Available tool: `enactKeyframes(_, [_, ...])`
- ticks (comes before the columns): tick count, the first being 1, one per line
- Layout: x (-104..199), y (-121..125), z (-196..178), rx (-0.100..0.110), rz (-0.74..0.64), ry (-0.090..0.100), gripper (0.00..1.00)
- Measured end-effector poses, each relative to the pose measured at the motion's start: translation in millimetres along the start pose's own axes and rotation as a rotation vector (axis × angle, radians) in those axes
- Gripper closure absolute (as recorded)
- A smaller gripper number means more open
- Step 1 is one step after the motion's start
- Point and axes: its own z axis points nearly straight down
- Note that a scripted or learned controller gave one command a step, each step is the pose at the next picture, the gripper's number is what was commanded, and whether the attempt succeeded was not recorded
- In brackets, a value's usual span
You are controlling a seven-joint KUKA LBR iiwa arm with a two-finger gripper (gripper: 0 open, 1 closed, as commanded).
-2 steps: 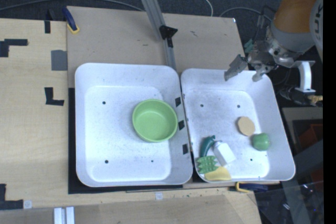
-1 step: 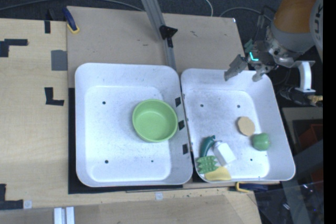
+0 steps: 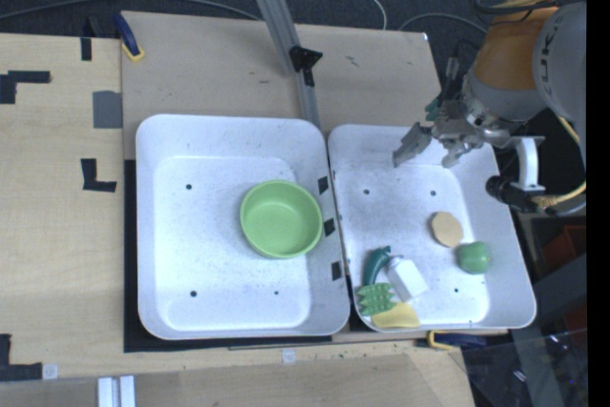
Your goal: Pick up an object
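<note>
My gripper (image 3: 431,151) hangs over the back of the right bin (image 3: 381,205), open, with nothing between its two fingers. Well in front of it, near the bin's right side, lie a tan round piece (image 3: 445,229) and a green ball (image 3: 473,256). At the bin's front edge sits a cluster: a teal and green brush-like item (image 3: 376,281), a white block (image 3: 409,278) and a yellow piece (image 3: 397,317). A green bowl (image 3: 280,219) stands in the left bin (image 3: 191,234).
A grey pole (image 3: 276,5) slants across the bench behind the bins, with a black clamp at its foot. The arm's orange band (image 3: 519,33) and wrist sit at the upper right. Cables run over the dark floor at the back.
</note>
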Motion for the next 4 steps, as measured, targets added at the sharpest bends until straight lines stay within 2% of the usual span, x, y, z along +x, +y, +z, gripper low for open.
enactKeyframes(1, [-2,-10,57,0.000,0.000,0.000,0.00])
enactKeyframes(2, [-1,-11,111,-0.004,-0.001,-0.001,0.00])
enactKeyframes(3, [-1,-10,98,-0.004,-0.001,0.001,1.00])
enactKeyframes(4, [-3,-18,52,-0.009,0.001,0.000,1.00])
